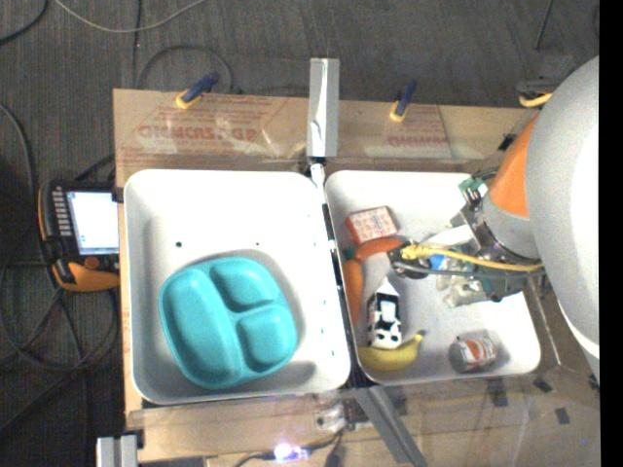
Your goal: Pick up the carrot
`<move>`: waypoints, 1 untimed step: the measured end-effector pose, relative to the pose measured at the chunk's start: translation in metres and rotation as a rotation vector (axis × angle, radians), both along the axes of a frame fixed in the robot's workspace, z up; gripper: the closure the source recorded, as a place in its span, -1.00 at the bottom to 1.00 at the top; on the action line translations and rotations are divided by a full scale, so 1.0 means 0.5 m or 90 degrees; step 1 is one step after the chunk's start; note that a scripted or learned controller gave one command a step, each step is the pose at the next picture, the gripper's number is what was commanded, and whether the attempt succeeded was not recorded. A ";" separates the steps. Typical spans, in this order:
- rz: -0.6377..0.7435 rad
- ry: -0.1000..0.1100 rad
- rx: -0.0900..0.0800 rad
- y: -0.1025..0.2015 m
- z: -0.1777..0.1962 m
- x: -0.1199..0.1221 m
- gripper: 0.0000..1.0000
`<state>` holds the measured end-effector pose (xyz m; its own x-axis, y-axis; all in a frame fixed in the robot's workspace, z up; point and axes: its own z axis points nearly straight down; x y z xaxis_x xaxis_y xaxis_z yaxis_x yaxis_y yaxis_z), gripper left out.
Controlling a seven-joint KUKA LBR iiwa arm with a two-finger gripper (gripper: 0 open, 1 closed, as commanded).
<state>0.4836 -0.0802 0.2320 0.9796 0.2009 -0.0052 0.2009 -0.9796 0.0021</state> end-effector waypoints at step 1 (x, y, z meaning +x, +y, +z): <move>0.386 0.003 0.004 0.054 -0.030 0.015 1.00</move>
<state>0.4909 -0.0533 0.2170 0.6909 0.7229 -0.0059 0.7229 -0.6909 -0.0054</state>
